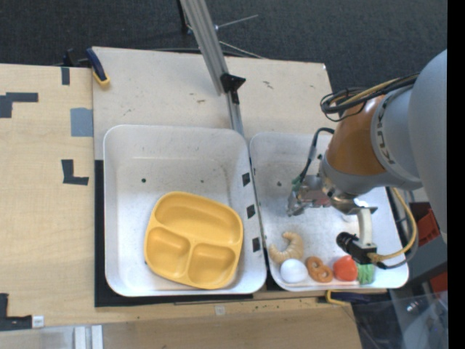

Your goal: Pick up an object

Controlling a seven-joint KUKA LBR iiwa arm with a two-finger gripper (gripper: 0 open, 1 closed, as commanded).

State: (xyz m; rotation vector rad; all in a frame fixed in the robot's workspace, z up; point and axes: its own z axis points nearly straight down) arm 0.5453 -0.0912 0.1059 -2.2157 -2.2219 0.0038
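In the right bin [276,158], several small items lie along the front wall: a tan croissant-shaped piece [288,246], a white egg [293,270], a brown pretzel [318,268] and a red fruit [346,269] with a green piece [365,273] beside it. My gripper [296,203] hangs over the middle of this bin, just behind and above the tan piece. Nothing shows in its grasp. The arm's orange band [352,147] and grey wrist cover the bin's right part.
A yellow divided plate [193,239] lies in the front of the left bin [145,151]. A grey metal pole [211,42] slants down to the wall between the bins. Cables [403,224] loop beside the wrist at the right bin's right edge.
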